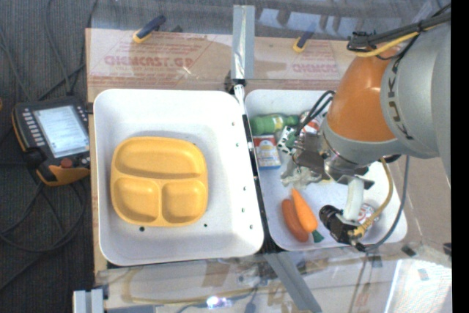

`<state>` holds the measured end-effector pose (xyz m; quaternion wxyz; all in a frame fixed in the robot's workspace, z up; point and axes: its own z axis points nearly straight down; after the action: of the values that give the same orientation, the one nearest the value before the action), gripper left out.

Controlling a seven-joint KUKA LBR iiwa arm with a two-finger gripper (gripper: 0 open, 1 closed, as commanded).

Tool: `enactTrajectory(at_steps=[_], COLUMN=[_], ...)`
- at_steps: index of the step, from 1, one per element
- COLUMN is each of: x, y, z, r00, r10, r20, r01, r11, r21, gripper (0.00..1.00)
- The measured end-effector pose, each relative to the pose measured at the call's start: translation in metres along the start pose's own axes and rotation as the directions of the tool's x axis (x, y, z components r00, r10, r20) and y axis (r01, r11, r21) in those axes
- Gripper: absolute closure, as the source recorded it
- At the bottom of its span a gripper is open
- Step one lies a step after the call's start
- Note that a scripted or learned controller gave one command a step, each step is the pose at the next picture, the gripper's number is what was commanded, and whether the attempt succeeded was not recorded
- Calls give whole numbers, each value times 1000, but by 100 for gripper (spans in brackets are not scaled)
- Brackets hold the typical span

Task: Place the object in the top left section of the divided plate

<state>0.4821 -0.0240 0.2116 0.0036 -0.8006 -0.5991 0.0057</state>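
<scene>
Even, bright overhead light with soft shadows; glare whitens both white bins (102, 245), and detail is slightly soft.

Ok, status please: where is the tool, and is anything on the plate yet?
Tool down in right bin, near carrot. Yellow plate in left bin, nothing on it.

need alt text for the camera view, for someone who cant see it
A grey and orange robot arm reaches down into the right white bin, which holds a carrot, a green bottle and a small carton. The left white bin holds a yellow divided plate with nothing in its sections.
</scene>
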Motion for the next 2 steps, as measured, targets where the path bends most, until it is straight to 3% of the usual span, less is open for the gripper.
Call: enactTrajectory(at_steps=[1, 2], x=[22, -20], y=[36, 7], z=[19, -211], r00=[984, 993], r10=[-181, 119], r20=[2, 2], r01=[181, -119], r11=[984, 993], r21=[-2, -8], gripper=[100, 100])
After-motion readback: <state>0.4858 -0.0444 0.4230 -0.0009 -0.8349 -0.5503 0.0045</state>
